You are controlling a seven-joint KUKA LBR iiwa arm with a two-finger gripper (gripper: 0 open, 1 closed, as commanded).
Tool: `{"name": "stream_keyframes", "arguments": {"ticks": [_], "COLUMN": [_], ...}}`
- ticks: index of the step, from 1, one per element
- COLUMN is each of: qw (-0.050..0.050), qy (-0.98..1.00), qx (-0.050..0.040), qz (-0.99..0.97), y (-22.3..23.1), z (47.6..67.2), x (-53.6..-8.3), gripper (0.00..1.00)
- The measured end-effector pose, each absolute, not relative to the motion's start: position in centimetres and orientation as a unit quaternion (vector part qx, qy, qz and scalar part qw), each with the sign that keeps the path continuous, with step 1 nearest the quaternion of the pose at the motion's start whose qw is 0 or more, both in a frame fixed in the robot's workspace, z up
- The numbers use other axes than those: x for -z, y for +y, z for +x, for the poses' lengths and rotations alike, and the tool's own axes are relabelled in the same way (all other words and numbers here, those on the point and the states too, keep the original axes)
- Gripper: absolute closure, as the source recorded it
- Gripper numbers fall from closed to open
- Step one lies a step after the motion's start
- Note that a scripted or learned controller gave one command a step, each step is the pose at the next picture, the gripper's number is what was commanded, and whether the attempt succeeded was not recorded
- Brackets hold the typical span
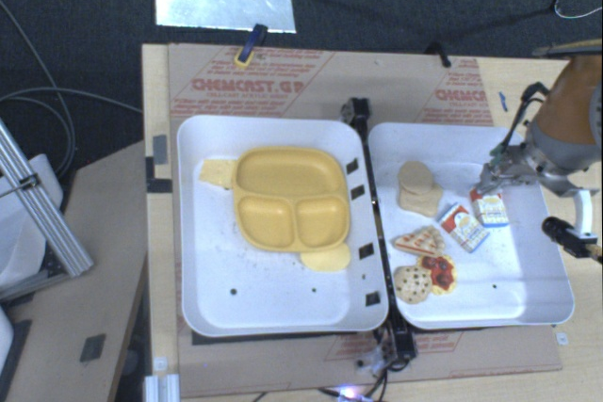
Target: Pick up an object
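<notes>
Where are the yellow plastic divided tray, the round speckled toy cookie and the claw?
Yellow plastic divided tray (290, 197), camera view, top compartment.
Round speckled toy cookie (411, 282), camera view, centre.
Claw (489, 183), camera view, between fingertips.

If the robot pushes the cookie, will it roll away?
Probably not. The cookie lies flat in the right bin, so it would likely slide. It looks like stiff toy food, probably light. It sits against the red piece, so pushing may nudge that too.
</notes>
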State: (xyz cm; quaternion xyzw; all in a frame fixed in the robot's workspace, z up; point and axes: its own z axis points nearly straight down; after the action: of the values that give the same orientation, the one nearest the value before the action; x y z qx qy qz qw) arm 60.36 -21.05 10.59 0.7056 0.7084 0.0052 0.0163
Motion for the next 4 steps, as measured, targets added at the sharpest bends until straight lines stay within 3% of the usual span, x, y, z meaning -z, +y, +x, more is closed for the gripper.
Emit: {"name": "stream_keyframes", "arguments": {"ticks": [1, 2, 3, 4], "qw": [0.015, 0.017, 0.012, 0.008], "qy": [0.708, 0.708, 0.709, 0.709], "qx": [-0.0048, -0.0058, -0.0038, -0.0036], "qz": [0.706, 0.706, 0.705, 0.705], "y": [-21.0, -15.5, -9.6, -9.3], "z": [60.3, 55.4, 58.5, 65.3], "x": [-10.5, -9.4, -9.2, -9.1], "gripper": [0.00, 0.00, 0.00, 0.00]}}
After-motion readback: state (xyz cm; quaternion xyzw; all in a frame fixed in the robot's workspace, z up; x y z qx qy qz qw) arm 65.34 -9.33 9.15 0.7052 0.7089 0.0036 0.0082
